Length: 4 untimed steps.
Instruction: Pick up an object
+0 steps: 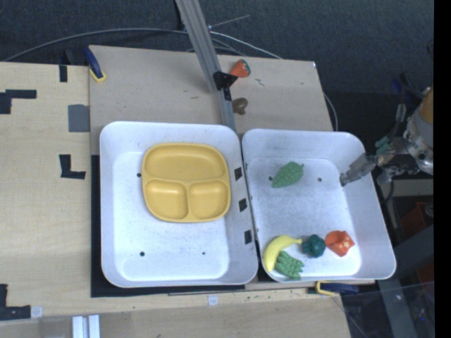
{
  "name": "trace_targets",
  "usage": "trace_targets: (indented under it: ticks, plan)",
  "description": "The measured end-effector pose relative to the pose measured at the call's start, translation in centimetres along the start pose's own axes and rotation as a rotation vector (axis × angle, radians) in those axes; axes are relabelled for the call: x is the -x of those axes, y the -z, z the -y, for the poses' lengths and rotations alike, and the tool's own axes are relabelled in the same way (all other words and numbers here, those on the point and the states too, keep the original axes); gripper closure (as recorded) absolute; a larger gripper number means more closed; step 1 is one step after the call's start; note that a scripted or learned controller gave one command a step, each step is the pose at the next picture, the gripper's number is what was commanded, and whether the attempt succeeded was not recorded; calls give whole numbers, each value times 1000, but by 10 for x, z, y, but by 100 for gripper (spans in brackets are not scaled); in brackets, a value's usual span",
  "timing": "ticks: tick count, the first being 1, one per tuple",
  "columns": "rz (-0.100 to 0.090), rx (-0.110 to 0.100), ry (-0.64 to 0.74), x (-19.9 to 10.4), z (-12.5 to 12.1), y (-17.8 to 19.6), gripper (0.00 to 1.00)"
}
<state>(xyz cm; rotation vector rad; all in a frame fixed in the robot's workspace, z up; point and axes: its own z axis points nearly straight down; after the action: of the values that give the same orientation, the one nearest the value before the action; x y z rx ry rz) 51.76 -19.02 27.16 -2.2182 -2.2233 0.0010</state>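
The right bin (366,210) holds several toy foods. A green leafy piece (287,174) lies near its middle. Along its front edge lie a yellow banana (276,248), a light green piece (289,265), a dark green piece (313,246) and a red-orange pepper (340,243). My gripper (351,174) hangs over the bin's right rim, well to the right of the leafy piece and above the pepper in the view. Nothing shows held in it.
A yellow divided plate (187,182) sits in the left bin (107,203). A slanted metal pole (201,41) rises behind the bins, with a small orange item (241,67) beside it. A blue clamp (94,63) sits at the bench's far left corner.
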Motion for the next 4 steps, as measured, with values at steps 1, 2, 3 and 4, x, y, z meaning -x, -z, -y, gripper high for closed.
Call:
trace_targets:
  ticks: [1,2,3,4]
  plan:
    - [0,0,0,0,0,0,0]
    - [-1,-6,-1,-1,-9,-56,0]
    - [-1,-5,-1,-6,-7,-100,0]
    - [-2,-8,-1,-10,-4,-165,0]
